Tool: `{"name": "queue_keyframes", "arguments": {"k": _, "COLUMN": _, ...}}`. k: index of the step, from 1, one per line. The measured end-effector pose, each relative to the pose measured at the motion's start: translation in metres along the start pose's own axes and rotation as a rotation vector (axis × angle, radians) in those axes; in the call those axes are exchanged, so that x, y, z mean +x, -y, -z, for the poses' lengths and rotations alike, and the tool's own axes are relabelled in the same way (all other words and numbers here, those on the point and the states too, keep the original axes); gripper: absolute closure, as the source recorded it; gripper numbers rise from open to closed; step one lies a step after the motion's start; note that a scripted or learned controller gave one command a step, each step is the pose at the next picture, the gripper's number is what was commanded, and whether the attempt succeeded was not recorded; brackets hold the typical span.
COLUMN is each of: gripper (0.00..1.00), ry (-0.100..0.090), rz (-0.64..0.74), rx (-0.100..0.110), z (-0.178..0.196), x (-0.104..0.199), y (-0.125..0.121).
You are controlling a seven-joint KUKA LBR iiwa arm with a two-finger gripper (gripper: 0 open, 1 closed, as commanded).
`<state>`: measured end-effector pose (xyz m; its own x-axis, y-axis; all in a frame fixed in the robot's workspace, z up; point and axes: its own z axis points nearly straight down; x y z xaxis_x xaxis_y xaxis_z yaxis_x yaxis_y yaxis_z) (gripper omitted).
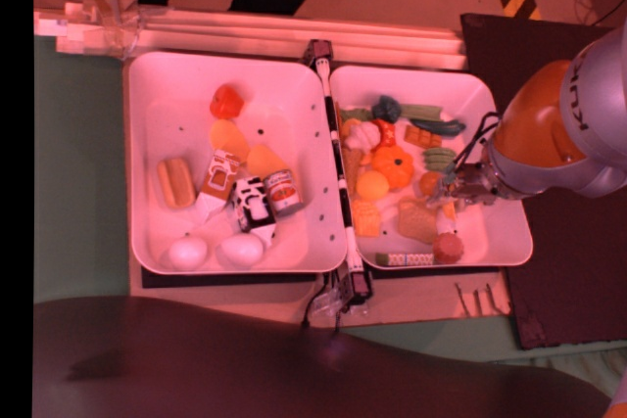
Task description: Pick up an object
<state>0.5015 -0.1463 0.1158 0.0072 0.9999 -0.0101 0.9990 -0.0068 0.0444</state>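
Note:
My gripper [453, 194] is low in the right bin [509, 235], near that bin's right side, with the grey and orange wrist [534, 147] behind it. Its tip sits among toy foods: a small orange ball [428, 183] just to its left, a tan cookie-like piece [417, 222] below it, and a green pea pod [439, 157] above it. An orange pumpkin [395, 166] and a yellow lemon [372, 184] lie further left. The wrist hides the tip, and I see nothing clearly held.
The right bin also holds a garlic bulb [359, 136], a dark cucumber [438, 126], an orange cheese block [366, 218] and a reddish round piece [448, 248]. In the left bin [157, 83] lie a red pepper [226, 100], a bun [176, 183], cartons [255, 204], a can [283, 191] and two eggs [187, 253].

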Motion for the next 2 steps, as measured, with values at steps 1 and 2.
{"name": "queue_keyframes", "arguments": {"k": 1, "gripper": 1.00, "ry": -0.007, "rz": 0.005, "rx": 0.037, "z": 0.046, "x": -0.001, "y": -0.011}}
{"name": "queue_keyframes", "arguments": {"k": 2, "gripper": 1.00, "ry": -0.006, "rz": 0.005, "rx": 0.034, "z": 0.091, "x": 0.001, "y": -0.014}}
